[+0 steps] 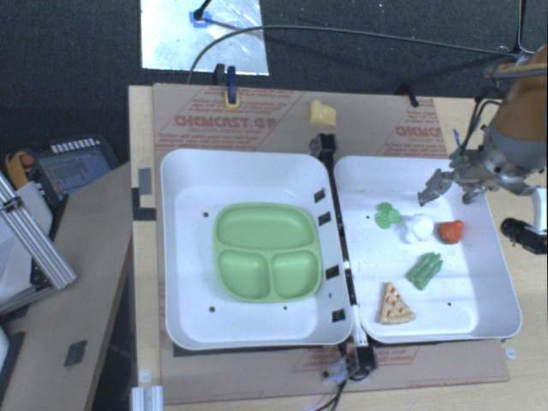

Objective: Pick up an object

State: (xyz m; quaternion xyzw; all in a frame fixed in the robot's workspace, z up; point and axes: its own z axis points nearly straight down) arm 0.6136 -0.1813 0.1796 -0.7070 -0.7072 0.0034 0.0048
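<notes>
The right bin (488, 306) holds a green broccoli piece (387, 216), a white lump (419, 228), a red-orange piece (450, 230), a green bean-like piece (425, 269) and a pizza slice (395, 304). My gripper (449, 191) hangs above the bin's far side, up and right of the white lump and just above the red-orange piece. Its fingers are spread apart with nothing between them.
The left bin (184, 195) holds a green divided plate (265, 252). A yellow block (323, 113) lies on the cardboard behind the bins. A black clamp (325, 146) sits where the bins meet. Cables run across the back.
</notes>
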